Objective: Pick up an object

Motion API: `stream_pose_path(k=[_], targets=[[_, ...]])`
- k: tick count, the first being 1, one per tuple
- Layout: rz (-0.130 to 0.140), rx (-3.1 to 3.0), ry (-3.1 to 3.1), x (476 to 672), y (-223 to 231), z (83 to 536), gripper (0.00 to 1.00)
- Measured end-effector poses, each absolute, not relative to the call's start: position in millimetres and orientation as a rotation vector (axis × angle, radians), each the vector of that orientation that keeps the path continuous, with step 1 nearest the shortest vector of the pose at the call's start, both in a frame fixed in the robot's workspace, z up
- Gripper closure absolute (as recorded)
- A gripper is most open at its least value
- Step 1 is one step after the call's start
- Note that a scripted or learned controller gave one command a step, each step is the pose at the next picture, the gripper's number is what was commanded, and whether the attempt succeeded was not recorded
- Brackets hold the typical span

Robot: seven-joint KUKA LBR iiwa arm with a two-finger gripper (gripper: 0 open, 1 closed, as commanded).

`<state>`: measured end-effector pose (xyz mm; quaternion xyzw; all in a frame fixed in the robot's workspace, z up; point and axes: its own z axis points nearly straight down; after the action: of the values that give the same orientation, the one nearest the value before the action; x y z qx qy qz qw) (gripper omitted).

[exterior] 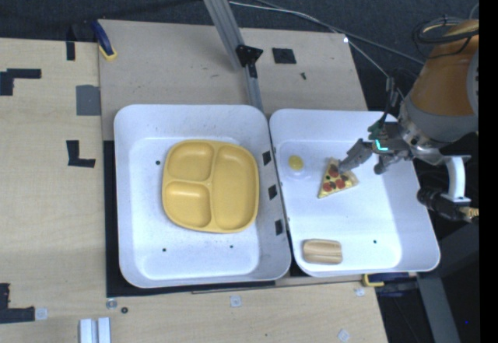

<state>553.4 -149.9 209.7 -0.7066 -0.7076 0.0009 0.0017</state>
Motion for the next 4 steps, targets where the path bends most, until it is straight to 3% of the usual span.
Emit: stream_pose_path(k=[1,2,3,4], targets=[[0.001,-2.218,-2.222,553.9,-149.9,210.5,0.0],[0.006,-2.217,-2.22,558.0,-148.2,147.5,0.0],[0.007,-2.217,-2.218,546.7,-150.9,94.0,0.0],[0.001,-2.221,-2.224,547.6,-150.9,86.4,0.0]])
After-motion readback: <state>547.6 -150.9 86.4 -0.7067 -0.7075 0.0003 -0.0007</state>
